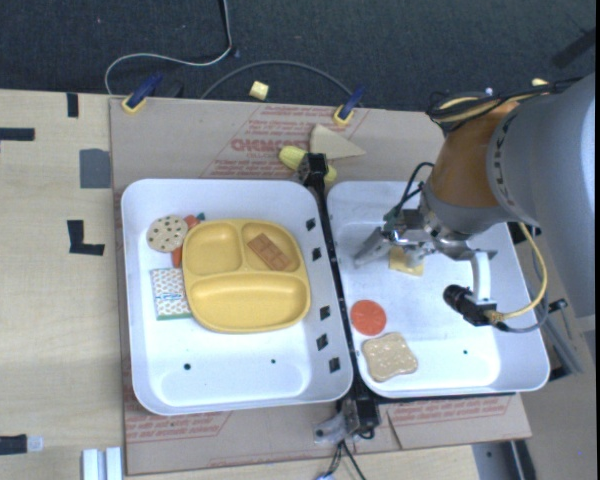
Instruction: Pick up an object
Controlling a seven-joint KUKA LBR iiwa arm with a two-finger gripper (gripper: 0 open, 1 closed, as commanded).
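My gripper [395, 245] hangs over the upper middle of the right bin [500, 363], its metal fingers pointing left. Under and just right of it lies a small pale yellow cheese-like piece [410, 262], partly hidden by the gripper. I cannot make out whether that piece sits between the fingers. An orange-red round slice [369, 317] lies lower left in the same bin. Below it rests a tan bread slice [389, 357].
The left bin [155, 368] holds a yellow divided plate [245, 288] with a brown cracker [270, 251] in one compartment, a round cookie [166, 232], and a patterned card [168, 293]. Black clips [318, 173] join the bins. A cable [505, 313] loops by the arm.
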